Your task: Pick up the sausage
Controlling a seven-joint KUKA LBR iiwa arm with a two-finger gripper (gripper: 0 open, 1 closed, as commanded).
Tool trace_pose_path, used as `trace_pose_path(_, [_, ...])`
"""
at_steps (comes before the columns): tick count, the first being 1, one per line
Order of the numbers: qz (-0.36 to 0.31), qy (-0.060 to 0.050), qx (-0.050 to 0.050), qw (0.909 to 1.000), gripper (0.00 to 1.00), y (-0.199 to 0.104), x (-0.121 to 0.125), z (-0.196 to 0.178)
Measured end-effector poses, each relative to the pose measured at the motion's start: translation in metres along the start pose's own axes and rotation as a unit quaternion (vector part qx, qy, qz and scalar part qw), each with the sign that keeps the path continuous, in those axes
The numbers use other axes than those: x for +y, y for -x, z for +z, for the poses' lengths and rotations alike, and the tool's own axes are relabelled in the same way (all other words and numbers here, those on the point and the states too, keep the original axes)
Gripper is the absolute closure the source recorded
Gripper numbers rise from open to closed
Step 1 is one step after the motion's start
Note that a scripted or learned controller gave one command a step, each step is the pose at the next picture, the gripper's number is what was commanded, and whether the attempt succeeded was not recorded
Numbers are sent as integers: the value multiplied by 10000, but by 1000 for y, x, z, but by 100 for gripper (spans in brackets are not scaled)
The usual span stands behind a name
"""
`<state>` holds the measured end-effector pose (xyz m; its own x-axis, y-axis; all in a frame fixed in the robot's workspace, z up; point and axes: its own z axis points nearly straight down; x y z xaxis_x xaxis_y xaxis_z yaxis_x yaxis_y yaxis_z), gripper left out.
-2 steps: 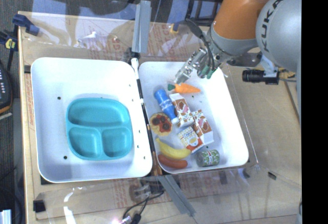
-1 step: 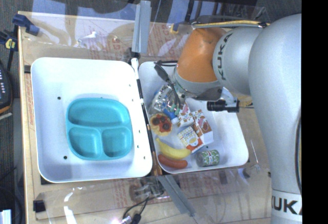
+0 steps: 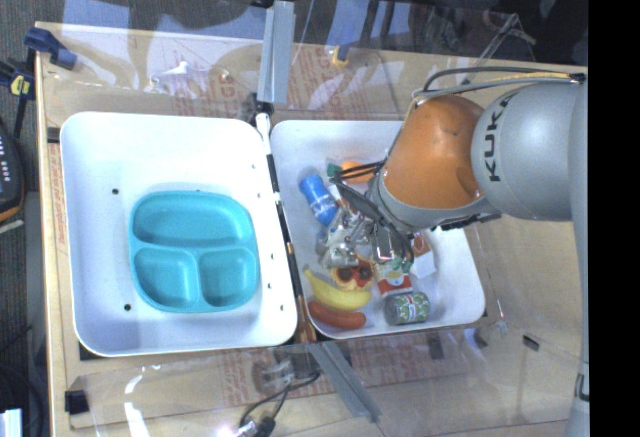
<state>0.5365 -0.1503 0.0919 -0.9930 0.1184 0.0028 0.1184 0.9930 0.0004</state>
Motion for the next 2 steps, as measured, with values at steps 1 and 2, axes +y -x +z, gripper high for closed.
trace_pose_path(1, [0, 0, -2, 10000, 0, 0, 0, 0])
trace_pose_path(2, [-24, -6, -24, 10000, 0, 79, -9, -1])
